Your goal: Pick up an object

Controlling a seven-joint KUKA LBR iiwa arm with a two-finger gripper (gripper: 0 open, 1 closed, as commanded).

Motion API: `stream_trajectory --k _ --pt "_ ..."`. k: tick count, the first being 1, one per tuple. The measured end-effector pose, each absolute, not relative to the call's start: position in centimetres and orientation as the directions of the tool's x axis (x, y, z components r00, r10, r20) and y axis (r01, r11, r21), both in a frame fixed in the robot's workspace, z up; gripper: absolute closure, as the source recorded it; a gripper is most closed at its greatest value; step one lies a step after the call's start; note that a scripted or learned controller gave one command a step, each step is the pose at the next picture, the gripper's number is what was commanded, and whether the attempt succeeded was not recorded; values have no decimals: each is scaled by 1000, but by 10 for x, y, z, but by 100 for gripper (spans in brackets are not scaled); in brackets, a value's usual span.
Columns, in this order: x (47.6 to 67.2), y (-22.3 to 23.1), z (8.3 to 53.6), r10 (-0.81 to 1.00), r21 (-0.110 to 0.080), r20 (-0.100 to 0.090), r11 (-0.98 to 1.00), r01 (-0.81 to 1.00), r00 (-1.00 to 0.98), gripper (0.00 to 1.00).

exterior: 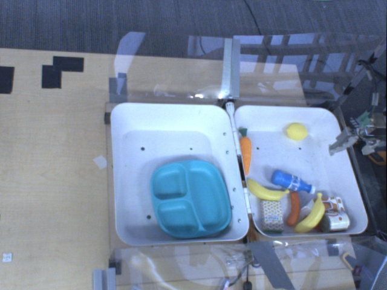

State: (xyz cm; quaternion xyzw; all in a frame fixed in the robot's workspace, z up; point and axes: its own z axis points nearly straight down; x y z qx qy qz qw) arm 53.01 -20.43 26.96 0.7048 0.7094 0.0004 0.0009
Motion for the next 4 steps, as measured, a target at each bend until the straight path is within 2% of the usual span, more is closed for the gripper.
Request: stream_trajectory --k 1,2,3,4 --pt "534 -206 325 976 6 -4 216 976 -216 0" --pt "538 -205 336 975 12 -8 221 975 -221 100" --pt "537 -189 437 934 7 -6 356 934 -356 100" --pt "556 -201 391 899 4 -5 437 899 -437 100"
